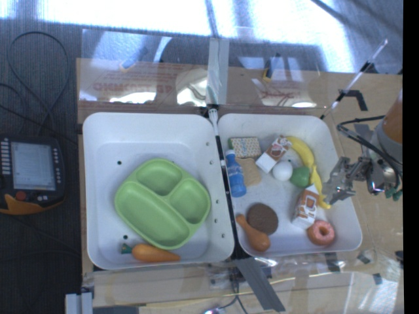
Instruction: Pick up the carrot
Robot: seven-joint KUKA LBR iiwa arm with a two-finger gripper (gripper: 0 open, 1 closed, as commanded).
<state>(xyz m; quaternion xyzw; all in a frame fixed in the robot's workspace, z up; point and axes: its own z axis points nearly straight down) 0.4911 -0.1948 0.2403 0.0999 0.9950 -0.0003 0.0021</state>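
In the left bin, the carrot [154,254] lies well apart from the gripper [341,183].

A green divided plate [163,203] is being held in the left bin [95,175]; a blue bottle [235,174], banana [305,157] and donut [321,232] are being kept in the right bin [350,231].

1. Faint reddish lettering runs across the clear panel [134,84] behind the left bin; too washed out by glare to read;
2. the small carton [305,207] in the right bin bears printing; too small to make out;
3. the handheld screen [31,169] at far left is lit; nothing legible.
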